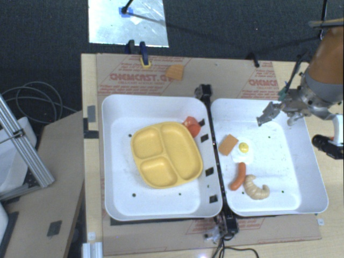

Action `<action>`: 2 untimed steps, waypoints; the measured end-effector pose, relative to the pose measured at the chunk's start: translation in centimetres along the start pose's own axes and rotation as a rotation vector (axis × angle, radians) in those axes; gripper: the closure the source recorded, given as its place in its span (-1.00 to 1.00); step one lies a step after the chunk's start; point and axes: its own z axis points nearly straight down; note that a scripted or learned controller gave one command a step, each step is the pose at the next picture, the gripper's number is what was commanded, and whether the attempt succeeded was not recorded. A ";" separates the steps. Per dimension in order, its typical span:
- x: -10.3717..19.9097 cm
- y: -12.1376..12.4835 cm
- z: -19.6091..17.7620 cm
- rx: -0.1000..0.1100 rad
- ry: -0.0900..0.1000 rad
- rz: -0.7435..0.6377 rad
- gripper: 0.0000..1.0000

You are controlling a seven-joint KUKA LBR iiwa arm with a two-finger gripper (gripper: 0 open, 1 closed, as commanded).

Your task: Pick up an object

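Approach stage of a pick. The gripper point(274, 113) hangs over the back part of the right bin point(309, 195), near its far wall, at the end of the arm point(325, 69) that enters from the right. Its fingers look spread and nothing lies between them; the hand is released and bare, though the fingertips are small and somewhat blurred.

Candidate objects lie toward the bin's left side, well apart from the gripper: an orange block point(228, 144), a fried egg point(242, 152) touching or just beside it, a sausage point(238, 176) nearer the front, and a pale croissant point(257, 188) just beside the sausage's lower end. No object is yet lifted, so the task stands at its beginning.

The left bin point(115, 160) holds a yellow tray point(166, 155) with three compartments; a red piece point(192, 126) rests at the tray's back right rim. A tan piece point(174, 72) lies on the board behind the bins.

Judged next move: travel left and forward across the right bin, settle over one item, descend with the fingers astride it, then close. The sausage, lying fairly clear along its upper length, seems the easiest target; the block and egg sit so close that fingers may strike both.
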 end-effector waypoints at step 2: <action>3.4 -7.5 14.9 0.006 0.002 0.003 -1.00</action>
